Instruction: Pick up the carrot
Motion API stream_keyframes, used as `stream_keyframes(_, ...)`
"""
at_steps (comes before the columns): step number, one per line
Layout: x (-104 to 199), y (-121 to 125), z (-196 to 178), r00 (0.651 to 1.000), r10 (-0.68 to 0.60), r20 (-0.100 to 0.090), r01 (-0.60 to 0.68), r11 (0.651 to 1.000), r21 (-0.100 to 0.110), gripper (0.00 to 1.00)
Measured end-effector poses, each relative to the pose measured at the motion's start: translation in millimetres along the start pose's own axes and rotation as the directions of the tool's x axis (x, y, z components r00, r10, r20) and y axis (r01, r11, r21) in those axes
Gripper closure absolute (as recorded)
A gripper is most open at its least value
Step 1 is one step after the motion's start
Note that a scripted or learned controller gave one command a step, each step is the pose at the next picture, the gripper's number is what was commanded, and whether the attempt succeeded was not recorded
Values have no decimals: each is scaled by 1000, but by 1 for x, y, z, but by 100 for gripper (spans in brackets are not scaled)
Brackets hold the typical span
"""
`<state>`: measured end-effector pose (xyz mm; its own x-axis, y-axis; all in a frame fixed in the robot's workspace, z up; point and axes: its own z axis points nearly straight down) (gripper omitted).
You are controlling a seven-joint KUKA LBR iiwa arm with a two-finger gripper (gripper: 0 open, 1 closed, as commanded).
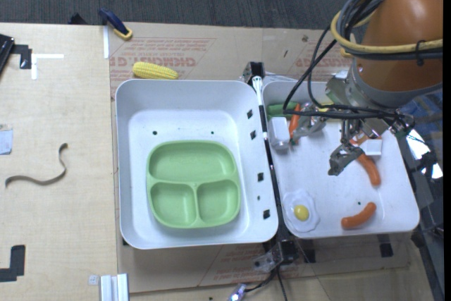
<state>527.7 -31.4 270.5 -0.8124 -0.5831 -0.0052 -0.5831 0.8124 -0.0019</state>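
The dark two-finger gripper (343, 158) hangs in the right white bin (320, 180), fingers apart — gripping nothing. The slim orange carrot (369, 170) lies just beside it.

What I count on my bench

Two white bins (134, 151), one green tray (194, 183), one corn cob (155, 70), one fried egg (301, 211), one sausage (359, 216), one carrot (369, 170).

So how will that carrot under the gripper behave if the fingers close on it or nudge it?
The carrot looks like a smooth, rigid toy, so it probably won't bend. Its rounded, tapered shape suggests it may roll or swivel on the right bin's slick white floor. It lies at a slant beside the gripper, so an off-centre pinch could squeeze it out sideways.
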Motion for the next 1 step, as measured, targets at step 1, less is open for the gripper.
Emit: stream_keyframes(1, -24, -44, 79, 997, 75, -2, -75, 997, -1, 0)
